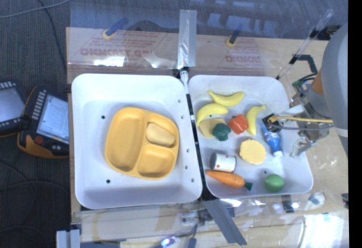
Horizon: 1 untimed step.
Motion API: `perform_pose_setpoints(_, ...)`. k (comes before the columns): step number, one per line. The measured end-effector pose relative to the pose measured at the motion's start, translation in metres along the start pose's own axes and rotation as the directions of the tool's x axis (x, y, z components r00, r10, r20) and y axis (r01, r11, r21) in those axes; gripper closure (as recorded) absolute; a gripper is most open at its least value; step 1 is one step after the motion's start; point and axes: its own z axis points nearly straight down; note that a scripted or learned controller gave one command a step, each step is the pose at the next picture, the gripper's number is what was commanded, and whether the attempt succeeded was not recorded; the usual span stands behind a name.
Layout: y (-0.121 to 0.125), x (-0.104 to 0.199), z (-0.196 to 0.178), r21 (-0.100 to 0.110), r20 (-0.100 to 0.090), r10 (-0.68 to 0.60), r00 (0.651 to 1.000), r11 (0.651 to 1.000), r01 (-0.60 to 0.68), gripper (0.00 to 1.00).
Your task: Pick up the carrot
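Hovering over the right bin [294, 94], the gripper [267, 121] had its fingers too dark and small to read as apart or together. Just beside them stood a blue bottle [272, 141], then a yellow disc [253, 151]. Farther down-left lay the carrot [228, 179], apart from the fingers, near the bin's front wall.

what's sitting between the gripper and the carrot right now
In the camera view, the round yellow piece lies between the gripper and the carrot.

Glossy plastic carrot [227, 178], smooth white plastic bins [90, 90], matt yellow plastic tray [125, 140].
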Motion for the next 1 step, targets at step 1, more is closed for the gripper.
perform_pose_setpoints(1,-0.1194,0.0185,0.0481,-0.003,-0.013,0.045,0.999,0.999,-0.045,0.00)
